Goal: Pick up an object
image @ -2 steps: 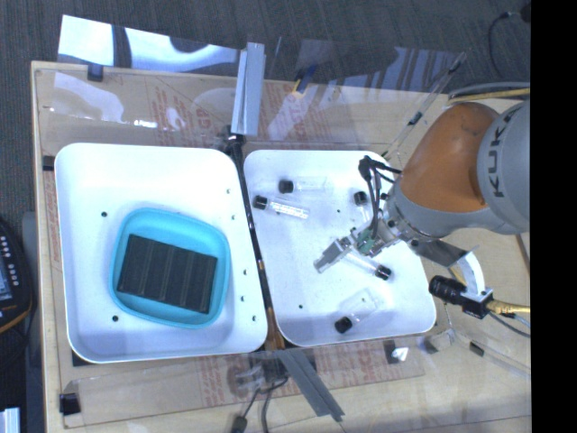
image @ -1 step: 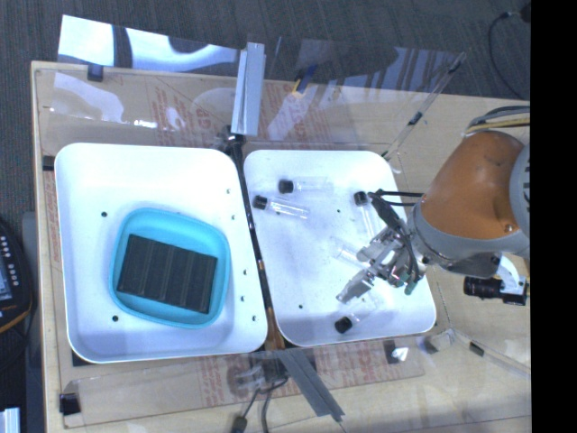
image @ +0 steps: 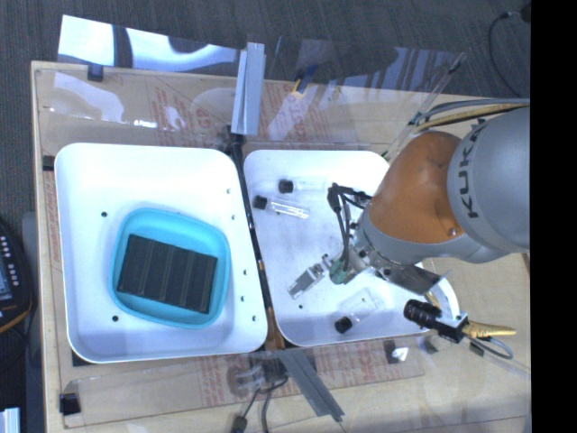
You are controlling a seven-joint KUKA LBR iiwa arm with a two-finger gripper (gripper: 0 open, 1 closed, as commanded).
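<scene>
Two white bins sit side by side on the table (image: 505, 296), and the work is all in the right bin (image: 270, 318). The fingers (image: 338, 271) hang low over that bin's middle, but whether they are spread or closed I cannot tell, since the wrist and cables crowd them; nothing can be seen held between them.

Just left of the fingers lies a small silvery clip-like piece (image: 305, 280), the likeliest target. Further from it, toward the bin's upper left, rest a clear tube (image: 290, 209) and two small dark bits (image: 286, 187). Another dark bit (image: 343, 325) lies near the bin's lower edge.

The left bin (image: 81, 332) holds a blue tray (image: 171, 267) with a dark ribbed insert.

To do this well, I judge the arm should centre over the silvery piece, straddle its narrow width, then descend fully before closing.
</scene>
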